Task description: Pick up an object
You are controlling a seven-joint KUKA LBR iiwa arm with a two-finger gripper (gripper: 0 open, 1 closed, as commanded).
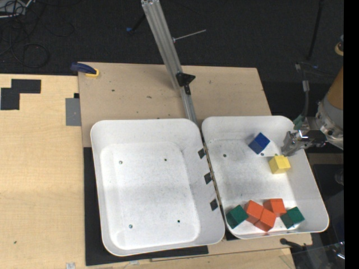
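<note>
Camera view, looking down at a slant: your gripper hangs over the far right rim of the right bin, reaching in from the right, just above and beside the yellow block. You cannot tell whether it is released or clenched; the tip is small and blurred against the white wall, and no block shows in it. The blue block lies just left of the gripper, apart from the yellow one. Near the front edge, two green blocks flank a tight cluster of orange blocks, all touching or nearly so. The left bin sits alongside on the wooden surface. Judgement: the yellow block is your likeliest target. Risks from here: it lies close to the right wall, so a descent may strike the rim or leave no room on the outer side; the block looks turned at an angle, so a misaligned closure could push it away rather than seize it. A drift left could knock the blue block instead.
</note>
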